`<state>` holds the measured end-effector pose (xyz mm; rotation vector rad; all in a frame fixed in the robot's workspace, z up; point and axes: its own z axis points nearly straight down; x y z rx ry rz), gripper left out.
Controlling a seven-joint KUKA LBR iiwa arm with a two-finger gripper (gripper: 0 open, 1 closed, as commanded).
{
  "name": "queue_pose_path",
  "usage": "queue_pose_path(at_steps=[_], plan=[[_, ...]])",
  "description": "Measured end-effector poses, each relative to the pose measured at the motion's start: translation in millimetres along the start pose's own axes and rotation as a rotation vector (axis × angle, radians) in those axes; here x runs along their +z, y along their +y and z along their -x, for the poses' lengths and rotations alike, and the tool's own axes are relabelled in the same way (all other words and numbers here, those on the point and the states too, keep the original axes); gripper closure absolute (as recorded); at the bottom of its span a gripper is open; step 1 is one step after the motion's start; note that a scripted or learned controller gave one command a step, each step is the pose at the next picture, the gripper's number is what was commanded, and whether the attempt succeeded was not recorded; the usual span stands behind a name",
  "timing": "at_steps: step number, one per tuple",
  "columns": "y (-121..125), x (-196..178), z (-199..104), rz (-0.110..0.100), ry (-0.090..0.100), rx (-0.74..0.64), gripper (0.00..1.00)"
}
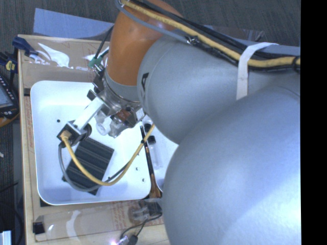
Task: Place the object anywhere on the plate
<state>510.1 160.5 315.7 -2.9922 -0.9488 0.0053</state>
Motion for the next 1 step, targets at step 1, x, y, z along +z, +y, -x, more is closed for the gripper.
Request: queue_pose_path(at_steps=[1], plan=[[54.2, -12.7, 57.7, -0.002, -0.001, 0.019, 1.00]])
